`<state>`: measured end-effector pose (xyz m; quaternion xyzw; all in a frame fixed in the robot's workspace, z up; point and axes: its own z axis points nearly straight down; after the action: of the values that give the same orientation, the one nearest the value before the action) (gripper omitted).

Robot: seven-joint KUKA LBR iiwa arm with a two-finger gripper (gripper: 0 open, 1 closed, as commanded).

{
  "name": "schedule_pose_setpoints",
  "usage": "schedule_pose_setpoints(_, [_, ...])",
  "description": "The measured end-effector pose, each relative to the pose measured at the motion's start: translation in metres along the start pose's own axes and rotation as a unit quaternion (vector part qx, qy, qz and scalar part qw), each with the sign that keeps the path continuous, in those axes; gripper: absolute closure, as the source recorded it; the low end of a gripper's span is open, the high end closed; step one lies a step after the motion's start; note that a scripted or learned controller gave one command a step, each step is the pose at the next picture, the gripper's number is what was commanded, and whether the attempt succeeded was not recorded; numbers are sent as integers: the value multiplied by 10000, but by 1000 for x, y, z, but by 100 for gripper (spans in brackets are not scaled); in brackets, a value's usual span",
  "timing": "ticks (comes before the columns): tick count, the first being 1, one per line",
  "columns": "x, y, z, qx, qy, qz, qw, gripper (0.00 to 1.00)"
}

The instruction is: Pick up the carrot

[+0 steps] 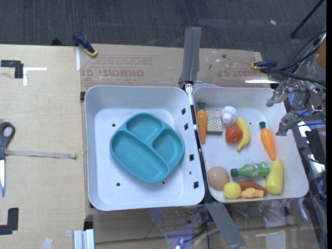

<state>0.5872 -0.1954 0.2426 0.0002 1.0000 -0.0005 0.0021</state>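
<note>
Two orange carrots with green tops lie in the right bin (298,154). One carrot (267,142) rests near the bin's right side, pointing toward the front. The other carrot (201,123) lies along the left wall. My gripper (277,116) hovers over the bin's back right corner, just above and to the right of the right-hand carrot's green top. Its two metal fingers (284,124) stand apart with nothing between them, so it is open.
Around the carrots are a red tomato (233,134), a banana (243,134), a white bulb (229,113), a green bottle (251,169), a yellow squash (275,176), a lemon (232,190) and a potato (218,177). The left bin (98,180) holds a blue divided plate (147,147).
</note>
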Motion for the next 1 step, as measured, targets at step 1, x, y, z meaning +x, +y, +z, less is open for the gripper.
schedule_pose_setpoints(1, [-21,-6,149,4,-6,689,9976,0])
